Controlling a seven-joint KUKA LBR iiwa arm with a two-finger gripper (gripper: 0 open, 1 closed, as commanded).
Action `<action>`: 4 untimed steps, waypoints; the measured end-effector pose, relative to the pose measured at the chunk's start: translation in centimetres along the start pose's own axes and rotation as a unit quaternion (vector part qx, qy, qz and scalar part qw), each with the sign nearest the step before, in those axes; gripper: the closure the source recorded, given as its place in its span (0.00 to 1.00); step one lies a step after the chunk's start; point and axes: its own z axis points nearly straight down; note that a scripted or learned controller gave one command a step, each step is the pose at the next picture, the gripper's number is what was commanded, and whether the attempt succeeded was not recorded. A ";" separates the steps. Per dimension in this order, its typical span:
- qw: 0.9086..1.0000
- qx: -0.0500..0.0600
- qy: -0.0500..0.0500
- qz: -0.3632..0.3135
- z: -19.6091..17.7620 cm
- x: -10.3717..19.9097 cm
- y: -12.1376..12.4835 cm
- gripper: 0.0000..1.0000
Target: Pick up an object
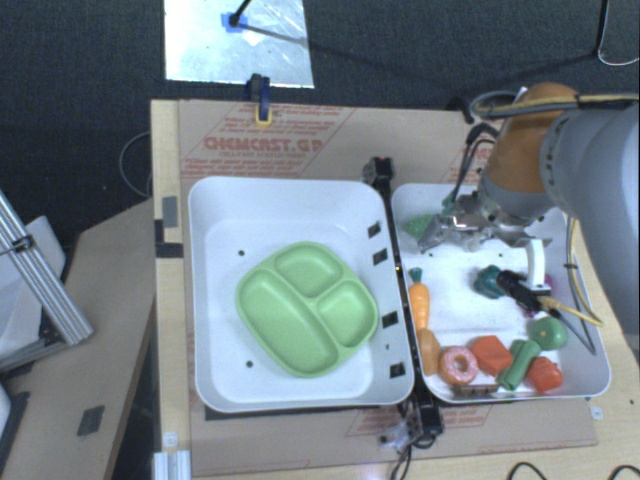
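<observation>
A green divided plate (306,310) is lying in the left bin (215,218), while toy food is crowding the right bin's (590,373) near edge: a carrot (419,304), a pink doughnut (459,365) and red and green pieces. The gripper (447,224) is hovering over that bin's far left corner; whether it is wide or narrow cannot be told.

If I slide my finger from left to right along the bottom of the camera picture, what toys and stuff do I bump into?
Green divided plate → carrot → pink donut → orange block → green cucumber-like piece → red piece.
</observation>
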 end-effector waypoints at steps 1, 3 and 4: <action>1.000 -0.002 0.000 0.000 -1.2 0.0 0.1 1.00; 1.000 -0.004 -0.001 0.001 -12.6 -1.3 0.4 1.00; 1.000 -0.002 0.000 -0.001 -14.2 -1.3 0.5 1.00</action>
